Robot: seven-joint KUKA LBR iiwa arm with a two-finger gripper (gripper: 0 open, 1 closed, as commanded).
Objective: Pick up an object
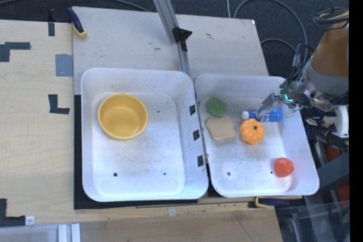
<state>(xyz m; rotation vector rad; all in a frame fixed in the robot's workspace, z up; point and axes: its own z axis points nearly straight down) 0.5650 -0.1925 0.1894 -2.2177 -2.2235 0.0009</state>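
Noted in the right white bin (306, 178): small clear plastic bottle with blue label and white cap (262, 115), lying on its side, just above the orange pumpkin-shaped toy (252, 131). Hand (271, 106) lowered directly over the bottle's right end; finger spread not discernible, grasp unconfirmed. Also present: green knobbly round piece (215, 106), tan bread-slice toy (220, 128), red ball (283, 166); yellow bowl (122, 116) in left bin (91, 173).

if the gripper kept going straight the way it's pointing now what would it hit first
Most likely the small blue bottle: the gripper reaches in from the right, angled down and leftward, right over it in the right bin. Its height above the bottle is unclear.
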